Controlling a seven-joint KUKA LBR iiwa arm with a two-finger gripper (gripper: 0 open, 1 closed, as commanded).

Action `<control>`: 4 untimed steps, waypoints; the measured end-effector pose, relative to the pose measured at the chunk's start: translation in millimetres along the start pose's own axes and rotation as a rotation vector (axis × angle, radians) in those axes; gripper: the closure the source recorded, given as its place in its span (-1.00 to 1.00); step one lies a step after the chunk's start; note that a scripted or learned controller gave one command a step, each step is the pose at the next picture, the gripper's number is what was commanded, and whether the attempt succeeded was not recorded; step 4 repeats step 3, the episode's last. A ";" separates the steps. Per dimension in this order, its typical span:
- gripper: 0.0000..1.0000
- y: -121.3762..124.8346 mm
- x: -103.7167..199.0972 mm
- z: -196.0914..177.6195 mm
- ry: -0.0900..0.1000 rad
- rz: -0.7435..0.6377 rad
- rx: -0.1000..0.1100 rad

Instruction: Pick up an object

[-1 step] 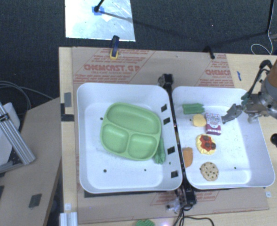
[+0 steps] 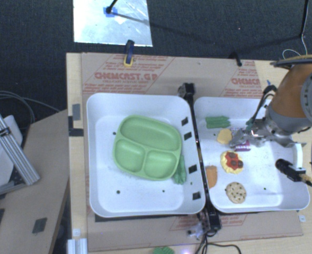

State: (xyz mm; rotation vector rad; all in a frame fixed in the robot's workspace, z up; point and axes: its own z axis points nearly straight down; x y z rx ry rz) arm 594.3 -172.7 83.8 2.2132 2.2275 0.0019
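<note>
Looking down at a slant on a tabletop (image 2: pixel 145 70) covered by cardboard, the camera takes in two shallow white bins side by side. A green divided plate (image 2: pixel 146 147) with three compartments lies in the left bin (image 2: pixel 100 194), with a small green piece (image 2: pixel 180 171) tucked against its lower right edge. Toy food is scattered in the right bin (image 2: pixel 288 194): a green block (image 2: pixel 217 121) near the top, a yellow piece (image 2: pixel 224 136) below it, a small pizza (image 2: pixel 232 162) with red topping, an orange piece (image 2: pixel 211 175) by the left wall, and a chocolate-chip cookie (image 2: pixel 235 192) near the bottom. The grey arm reaches in from the right, and its end effector (image 2: pixel 242 139) sits low just beside the yellow piece; whether it is open or closed cannot be told.
</note>
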 end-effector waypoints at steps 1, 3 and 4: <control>1.00 -0.4 -0.6 -15.5 0.000 0.001 -0.002; 1.00 -2.0 130.4 -104.4 0.002 -0.001 0.001; 1.00 -2.0 130.4 -104.4 0.002 -0.001 0.001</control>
